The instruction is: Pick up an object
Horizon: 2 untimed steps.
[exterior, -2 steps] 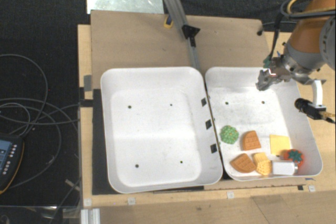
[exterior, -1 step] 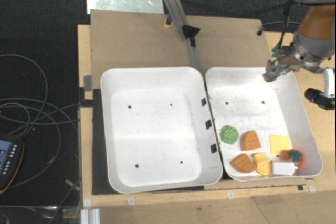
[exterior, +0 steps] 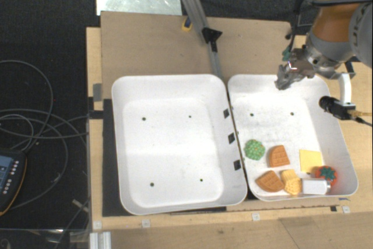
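Camera view: metallic gripper (exterior: 284, 82) above smooth white bin (exterior: 280, 119) rim.

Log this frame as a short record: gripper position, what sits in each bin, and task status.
gripper: above the far edge of the right bin, nothing seen between its fingers
right bin contents: green round piece, orange wedges, yellow square, white block, red piece, all clustered in the near corner
left bin: bare white floor with dark dots
task status: no object picked up yet

Grey arm (exterior: 355, 26) w/ orange band — yellowish cable loop.
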Motion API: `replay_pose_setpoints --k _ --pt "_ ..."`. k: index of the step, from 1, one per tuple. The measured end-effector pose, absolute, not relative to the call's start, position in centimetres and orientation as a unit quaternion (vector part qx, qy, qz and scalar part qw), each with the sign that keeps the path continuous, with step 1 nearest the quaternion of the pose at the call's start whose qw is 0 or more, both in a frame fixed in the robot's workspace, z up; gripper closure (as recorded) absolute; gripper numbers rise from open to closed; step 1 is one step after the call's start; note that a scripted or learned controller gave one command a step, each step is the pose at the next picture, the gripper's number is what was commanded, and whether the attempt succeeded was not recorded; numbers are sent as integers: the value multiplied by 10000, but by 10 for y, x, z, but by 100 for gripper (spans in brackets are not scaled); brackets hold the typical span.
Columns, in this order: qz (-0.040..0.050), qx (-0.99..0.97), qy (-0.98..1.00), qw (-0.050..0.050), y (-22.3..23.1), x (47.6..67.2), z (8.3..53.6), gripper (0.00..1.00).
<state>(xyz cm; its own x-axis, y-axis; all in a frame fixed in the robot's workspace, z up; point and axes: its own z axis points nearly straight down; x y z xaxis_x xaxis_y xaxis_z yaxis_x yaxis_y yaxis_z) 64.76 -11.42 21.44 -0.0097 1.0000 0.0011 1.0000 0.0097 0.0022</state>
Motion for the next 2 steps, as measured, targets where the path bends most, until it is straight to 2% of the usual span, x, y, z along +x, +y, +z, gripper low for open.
replay_pose_setpoints --k 1,2 --pt "5 7038 7104 -5 -66 635 210 100" --pt "18 7031 7111 1 -9 631 224 100"
